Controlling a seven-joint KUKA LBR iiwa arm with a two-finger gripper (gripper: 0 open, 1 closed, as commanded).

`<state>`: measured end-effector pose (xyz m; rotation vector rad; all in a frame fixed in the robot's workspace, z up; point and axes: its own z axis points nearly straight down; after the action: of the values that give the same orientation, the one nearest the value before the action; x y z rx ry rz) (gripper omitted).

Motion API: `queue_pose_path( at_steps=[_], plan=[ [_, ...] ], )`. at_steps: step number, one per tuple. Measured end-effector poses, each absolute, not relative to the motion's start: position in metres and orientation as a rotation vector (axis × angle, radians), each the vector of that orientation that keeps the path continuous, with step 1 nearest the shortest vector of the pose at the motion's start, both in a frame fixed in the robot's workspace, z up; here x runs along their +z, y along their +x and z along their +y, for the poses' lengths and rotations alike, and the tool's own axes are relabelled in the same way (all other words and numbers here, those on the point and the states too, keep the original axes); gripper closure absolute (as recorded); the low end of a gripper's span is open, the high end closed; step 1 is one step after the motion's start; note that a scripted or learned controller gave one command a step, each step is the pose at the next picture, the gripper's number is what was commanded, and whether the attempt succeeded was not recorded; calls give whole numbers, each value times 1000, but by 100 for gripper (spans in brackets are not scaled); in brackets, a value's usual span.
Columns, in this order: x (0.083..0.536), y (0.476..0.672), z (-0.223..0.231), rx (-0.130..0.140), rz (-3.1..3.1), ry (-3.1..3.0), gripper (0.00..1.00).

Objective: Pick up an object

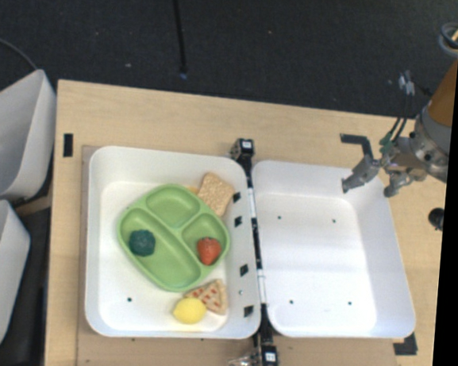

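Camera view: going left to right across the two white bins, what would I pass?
Blue-green ball on the green divided plate → yellow lemon → red strawberry → right white bin → gripper at that bin's far right corner.

We see the objects well apart from the end effector (375, 181), all to its left in the far bin: a green divided plate (173, 236) holding a dark green ball (142, 242) and a red strawberry (209, 250), a cracker (215, 192), a pizza slice (214, 296) and a yellow lemon (189, 311).
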<state>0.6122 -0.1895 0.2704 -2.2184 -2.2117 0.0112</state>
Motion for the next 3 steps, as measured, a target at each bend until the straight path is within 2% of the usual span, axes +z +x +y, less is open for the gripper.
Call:
queue_pose_path(
  at_steps=[1, 2, 3],
  plan=[
    [277, 614, -189, 0, -2220, -2222, 0],
    [230, 622, -189, 6, -2222, -2217, 0],
    [174, 611, -189, 7, -2219, -2218, 0]
  ],
)
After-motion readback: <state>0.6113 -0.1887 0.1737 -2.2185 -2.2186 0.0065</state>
